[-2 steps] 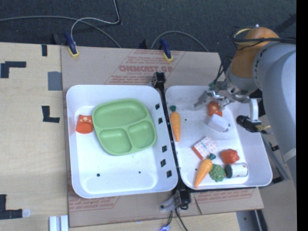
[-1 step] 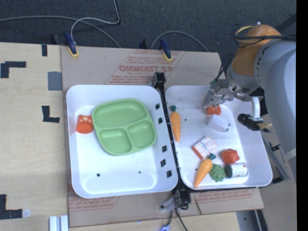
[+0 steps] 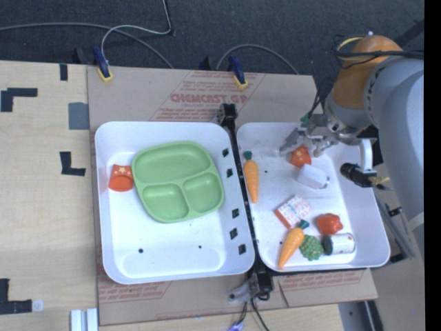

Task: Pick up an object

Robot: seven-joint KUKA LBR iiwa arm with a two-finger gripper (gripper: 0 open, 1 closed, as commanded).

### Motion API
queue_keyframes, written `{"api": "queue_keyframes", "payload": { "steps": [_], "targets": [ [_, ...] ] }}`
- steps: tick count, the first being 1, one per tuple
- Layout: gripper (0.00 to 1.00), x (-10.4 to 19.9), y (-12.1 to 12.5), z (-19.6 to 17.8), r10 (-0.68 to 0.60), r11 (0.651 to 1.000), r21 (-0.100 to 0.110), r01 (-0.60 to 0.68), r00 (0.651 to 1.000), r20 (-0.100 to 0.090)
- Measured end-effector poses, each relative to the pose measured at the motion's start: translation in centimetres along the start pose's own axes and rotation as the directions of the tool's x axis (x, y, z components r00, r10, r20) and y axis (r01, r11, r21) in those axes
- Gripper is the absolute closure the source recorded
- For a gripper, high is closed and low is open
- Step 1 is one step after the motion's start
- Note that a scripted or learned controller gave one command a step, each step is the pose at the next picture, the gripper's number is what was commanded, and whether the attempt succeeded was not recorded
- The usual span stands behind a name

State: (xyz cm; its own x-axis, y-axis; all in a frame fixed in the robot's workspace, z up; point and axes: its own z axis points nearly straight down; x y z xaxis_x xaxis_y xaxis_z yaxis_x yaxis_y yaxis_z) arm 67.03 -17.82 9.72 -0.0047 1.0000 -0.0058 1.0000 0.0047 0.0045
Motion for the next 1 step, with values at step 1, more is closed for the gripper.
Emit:
{"api": "queue_keyframes", "payload": {
  "steps": [1],
  "targets": [
    [1.00,0.05,0.03,-1.01,-0.001,1.000,0.000,0.001,1.000,0.000]
  ]
}}
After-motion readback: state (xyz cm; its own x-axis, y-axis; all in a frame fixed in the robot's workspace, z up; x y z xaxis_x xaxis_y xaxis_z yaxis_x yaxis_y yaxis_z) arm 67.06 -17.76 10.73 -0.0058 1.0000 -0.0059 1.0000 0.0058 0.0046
